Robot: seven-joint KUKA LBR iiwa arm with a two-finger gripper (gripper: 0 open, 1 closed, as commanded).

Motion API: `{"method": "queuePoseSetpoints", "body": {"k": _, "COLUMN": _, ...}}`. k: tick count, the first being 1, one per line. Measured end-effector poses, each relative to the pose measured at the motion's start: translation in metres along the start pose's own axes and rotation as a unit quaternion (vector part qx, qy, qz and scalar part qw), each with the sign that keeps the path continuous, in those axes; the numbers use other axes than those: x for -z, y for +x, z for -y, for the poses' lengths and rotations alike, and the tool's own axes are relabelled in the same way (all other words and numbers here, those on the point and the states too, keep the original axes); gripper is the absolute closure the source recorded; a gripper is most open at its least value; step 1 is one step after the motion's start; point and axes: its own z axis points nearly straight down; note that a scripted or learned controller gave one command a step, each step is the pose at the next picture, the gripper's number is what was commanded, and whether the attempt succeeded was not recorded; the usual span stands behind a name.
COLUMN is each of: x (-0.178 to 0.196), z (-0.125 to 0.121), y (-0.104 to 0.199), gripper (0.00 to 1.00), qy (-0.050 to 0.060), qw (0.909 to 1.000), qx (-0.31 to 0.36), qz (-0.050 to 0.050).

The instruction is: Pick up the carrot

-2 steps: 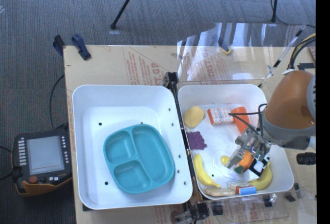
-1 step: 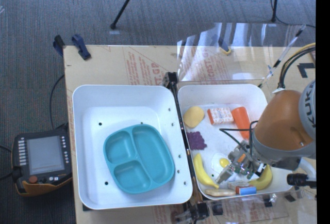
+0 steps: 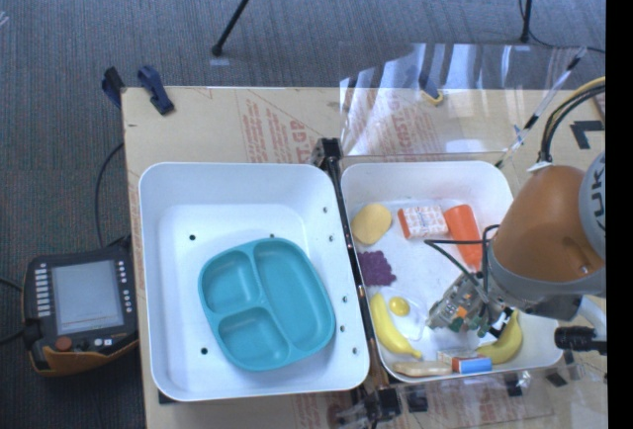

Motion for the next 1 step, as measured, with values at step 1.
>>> {"method": "queuePoseSetpoints", "body": {"k": 1, "x": 0.0894, "z": -0.091, "y": 0.059, "gripper": 1.0, "qy": 0.001, "qw": 0.9887, "qx": -0.15, "qz": -0.001}}
